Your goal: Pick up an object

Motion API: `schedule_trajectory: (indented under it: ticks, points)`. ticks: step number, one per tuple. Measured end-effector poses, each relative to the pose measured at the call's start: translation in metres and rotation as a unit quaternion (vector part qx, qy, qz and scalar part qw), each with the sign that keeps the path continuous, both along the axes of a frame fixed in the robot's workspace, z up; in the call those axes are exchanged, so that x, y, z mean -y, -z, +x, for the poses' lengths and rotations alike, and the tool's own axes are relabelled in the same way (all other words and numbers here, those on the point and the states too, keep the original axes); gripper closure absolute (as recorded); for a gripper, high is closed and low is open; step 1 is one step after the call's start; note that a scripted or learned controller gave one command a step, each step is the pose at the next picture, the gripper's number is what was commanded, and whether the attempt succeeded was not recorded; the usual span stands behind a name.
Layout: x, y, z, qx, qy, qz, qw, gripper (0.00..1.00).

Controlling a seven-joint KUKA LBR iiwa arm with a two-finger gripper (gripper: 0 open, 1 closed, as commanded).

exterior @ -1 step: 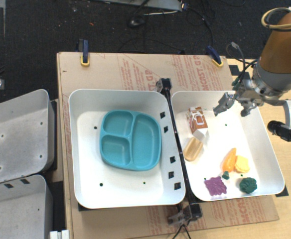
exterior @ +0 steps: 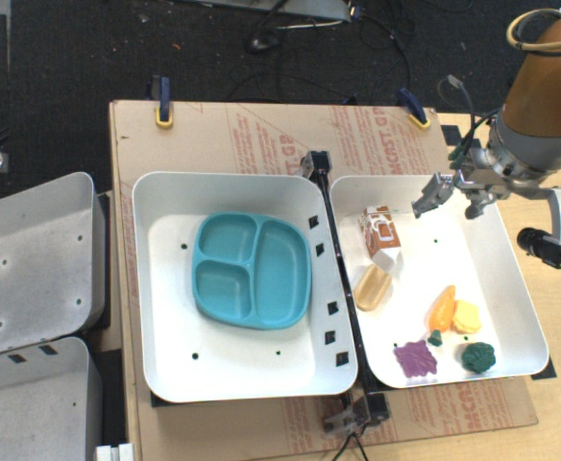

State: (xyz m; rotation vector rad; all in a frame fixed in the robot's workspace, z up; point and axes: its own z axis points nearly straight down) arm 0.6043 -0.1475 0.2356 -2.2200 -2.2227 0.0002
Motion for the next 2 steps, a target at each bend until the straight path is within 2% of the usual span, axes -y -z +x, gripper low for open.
schedule_trajectory:
  ticks: [2]
  points:
    - [-0.01,0.089,0.0,-0.001,0.0,0.0,1.0,0.0]
